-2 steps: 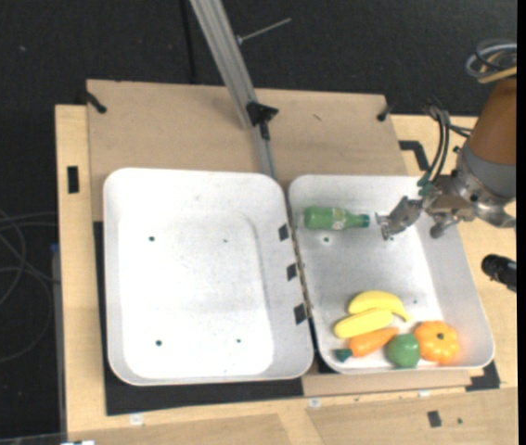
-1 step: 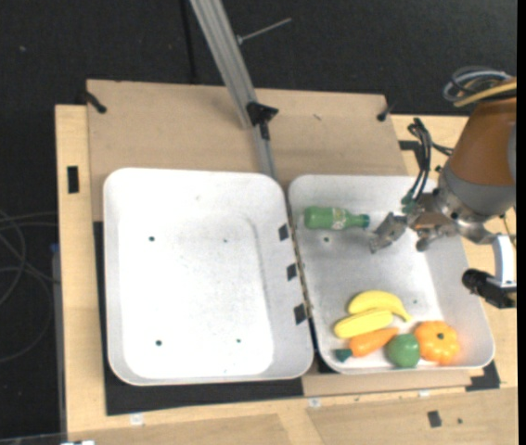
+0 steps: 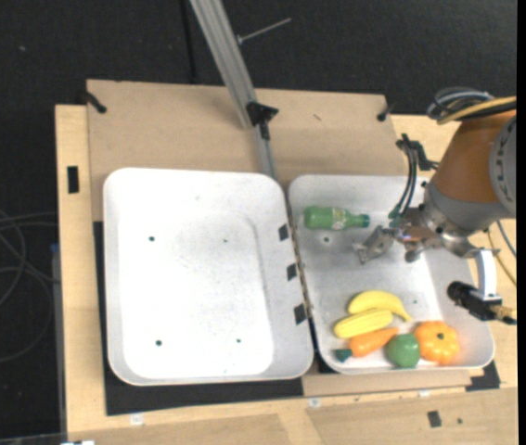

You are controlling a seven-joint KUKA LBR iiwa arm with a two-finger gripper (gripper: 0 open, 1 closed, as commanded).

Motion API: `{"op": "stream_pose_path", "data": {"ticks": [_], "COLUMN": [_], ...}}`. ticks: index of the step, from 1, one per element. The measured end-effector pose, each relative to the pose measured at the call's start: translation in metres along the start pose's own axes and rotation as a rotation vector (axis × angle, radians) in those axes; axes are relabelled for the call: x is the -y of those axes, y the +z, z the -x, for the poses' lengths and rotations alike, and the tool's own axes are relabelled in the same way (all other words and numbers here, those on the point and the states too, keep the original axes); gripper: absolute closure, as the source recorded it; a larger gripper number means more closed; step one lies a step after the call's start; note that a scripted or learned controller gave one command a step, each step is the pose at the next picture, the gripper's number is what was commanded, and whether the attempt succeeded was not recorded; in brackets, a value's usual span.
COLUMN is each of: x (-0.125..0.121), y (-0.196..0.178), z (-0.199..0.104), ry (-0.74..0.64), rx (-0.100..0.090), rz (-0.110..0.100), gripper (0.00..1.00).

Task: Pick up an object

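The arm (image 3: 471, 170) came in from the right edge of the frame and its gripper (image 3: 388, 244) hung over the upper middle of the right bin (image 3: 337, 193), pointing toward frame left. The two fingers (image 3: 371, 246) looked spread apart, with nothing between them (the picture was too coarse to be fully sure of the gap, but no object sat there).

The candidates for picking all lay in that right bin. A green bottle (image 3: 334, 218) lay on its side near the bin's upper left corner, just up and left of the gripper and apart from it. Along the bin's lower edge sat a tight cluster: a yellow banana (image 3: 374, 311), an orange carrot (image 3: 370, 342) below it, a green pepper (image 3: 403, 350) and an orange pumpkin (image 3: 439, 342) at lower right, the pieces touching or nearly so. The left bin (image 3: 198, 276) filled the middle left of the frame.

The step in hand seemed to be the approach, before any grasp. The bottle looked the nearest and easiest target, lying alone. The next move would call for shifting the gripper over the bottle, turning the fingers across its narrow width, lowering, then closing.
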State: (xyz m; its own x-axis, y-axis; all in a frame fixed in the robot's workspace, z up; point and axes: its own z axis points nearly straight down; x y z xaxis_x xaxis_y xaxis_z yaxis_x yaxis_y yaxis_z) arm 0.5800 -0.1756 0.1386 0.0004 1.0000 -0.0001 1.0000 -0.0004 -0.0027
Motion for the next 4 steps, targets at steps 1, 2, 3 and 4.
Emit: {"op": "stream_pose_path", "data": {"ticks": [1,2,3,4], "x": [0.0,-0.001,0.001,-0.008], "y": [0.039,0.027,-0.035,-0.085], "z": [0.001,0.001,-0.002,0.003], "ry": [0.0,0.001,0.0,0.0], "rx": [0.0,0.0,0.001,0.001], "rz": [0.002,0.005,0.008,0.008], "gripper": [0.0,1.0,1.0,1.0]}}
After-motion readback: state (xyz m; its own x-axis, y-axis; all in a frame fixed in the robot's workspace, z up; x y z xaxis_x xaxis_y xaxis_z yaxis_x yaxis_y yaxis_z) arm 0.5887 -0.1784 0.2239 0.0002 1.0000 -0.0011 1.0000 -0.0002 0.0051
